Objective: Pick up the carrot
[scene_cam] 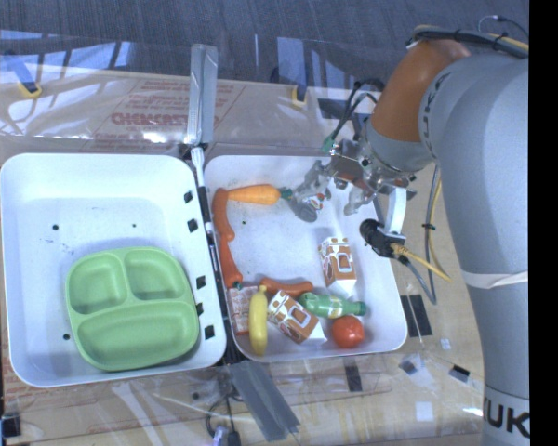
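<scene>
The carrot [253, 194] is orange with a small green end. It lies flat near the back left corner of the right bin [391, 277], pointing left to right. My gripper [327, 203] hangs just to the right of the carrot's green end, low over the bin floor. Its fingers stand open and apart with nothing between them. The left fingertip [303, 208] is close to the carrot's tip, and I cannot tell whether it touches it.
A long orange-red piece [226, 235] lies along the right bin's left wall. A small carton [338, 260] stands mid-bin. Along the front lie a banana [258, 321], another carton [293, 316], a green item [333, 306] and a tomato [348, 332]. The left bin [37, 203] holds a green divided plate [179, 342].
</scene>
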Motion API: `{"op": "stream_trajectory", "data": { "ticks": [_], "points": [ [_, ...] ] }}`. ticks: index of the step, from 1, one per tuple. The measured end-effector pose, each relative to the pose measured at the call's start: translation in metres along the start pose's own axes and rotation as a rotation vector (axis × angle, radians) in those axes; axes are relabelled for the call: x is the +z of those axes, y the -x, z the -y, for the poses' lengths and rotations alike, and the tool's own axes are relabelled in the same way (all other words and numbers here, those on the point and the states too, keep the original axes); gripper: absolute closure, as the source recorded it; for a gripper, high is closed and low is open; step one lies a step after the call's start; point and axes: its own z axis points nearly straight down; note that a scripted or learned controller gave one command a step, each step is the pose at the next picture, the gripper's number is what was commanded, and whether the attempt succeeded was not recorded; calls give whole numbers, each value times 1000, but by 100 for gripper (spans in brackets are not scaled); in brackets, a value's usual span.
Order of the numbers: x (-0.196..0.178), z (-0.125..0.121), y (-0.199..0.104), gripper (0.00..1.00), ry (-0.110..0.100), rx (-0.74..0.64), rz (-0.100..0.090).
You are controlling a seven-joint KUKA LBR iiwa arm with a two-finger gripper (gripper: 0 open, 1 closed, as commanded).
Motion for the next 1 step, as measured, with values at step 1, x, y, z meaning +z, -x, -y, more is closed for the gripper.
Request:
{"op": "stream_trajectory", "data": {
  "ticks": [1],
  "points": [
    [57,-22,-59,0,17,131,1]
  ]
}}
